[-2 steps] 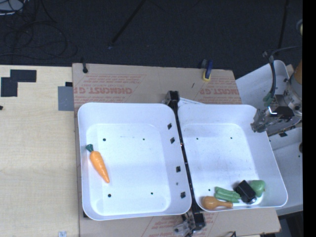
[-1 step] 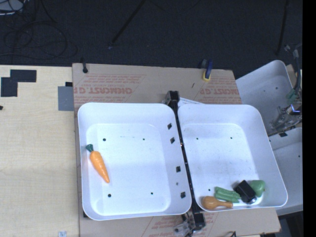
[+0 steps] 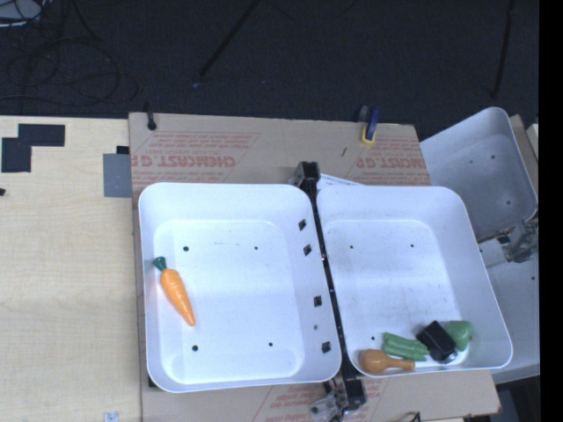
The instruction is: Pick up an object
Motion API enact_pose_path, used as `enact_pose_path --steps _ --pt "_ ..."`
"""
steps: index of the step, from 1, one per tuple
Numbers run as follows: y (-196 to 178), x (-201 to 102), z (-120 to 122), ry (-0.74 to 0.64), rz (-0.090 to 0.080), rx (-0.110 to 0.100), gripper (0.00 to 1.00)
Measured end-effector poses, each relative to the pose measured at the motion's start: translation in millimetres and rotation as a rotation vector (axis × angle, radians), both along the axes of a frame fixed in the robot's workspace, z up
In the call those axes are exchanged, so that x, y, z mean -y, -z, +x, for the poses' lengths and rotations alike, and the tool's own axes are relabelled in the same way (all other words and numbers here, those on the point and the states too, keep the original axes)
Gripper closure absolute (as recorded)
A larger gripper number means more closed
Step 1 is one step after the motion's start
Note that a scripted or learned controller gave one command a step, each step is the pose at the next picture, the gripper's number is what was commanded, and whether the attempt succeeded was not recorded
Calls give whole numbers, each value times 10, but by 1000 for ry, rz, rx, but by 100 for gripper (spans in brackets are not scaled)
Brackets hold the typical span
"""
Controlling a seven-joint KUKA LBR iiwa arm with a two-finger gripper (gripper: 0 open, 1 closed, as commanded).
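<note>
An orange toy carrot [image 3: 177, 295] with a green top lies against the left wall of the left bin [image 3: 220, 202]. In the near right corner of the right bin [image 3: 396, 202] a small cluster sits together. It holds a tan gourd-shaped toy [image 3: 384, 361], a long green pod [image 3: 405, 347], a black block [image 3: 437, 340] and a rounded green piece [image 3: 459, 331]. The black block rests partly on the green pieces.
Both bins stand on a cardboard sheet [image 3: 264, 148] on the wooden bench. A black strip with clips [image 3: 318, 271] runs between the bins. A grey metal plate [image 3: 479, 170] rises at the right. A blue and yellow clamp [image 3: 369, 126] sits at the cardboard's far edge.
</note>
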State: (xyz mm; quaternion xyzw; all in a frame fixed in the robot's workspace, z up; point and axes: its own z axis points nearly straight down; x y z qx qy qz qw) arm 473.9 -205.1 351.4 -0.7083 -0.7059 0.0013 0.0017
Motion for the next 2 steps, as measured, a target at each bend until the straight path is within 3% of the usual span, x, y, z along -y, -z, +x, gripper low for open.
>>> enact_pose_path --steps 1,2 --pt "-410 87 24 -5 -2 6 100" --pt "1398 57 804 -9 3 -4 100"
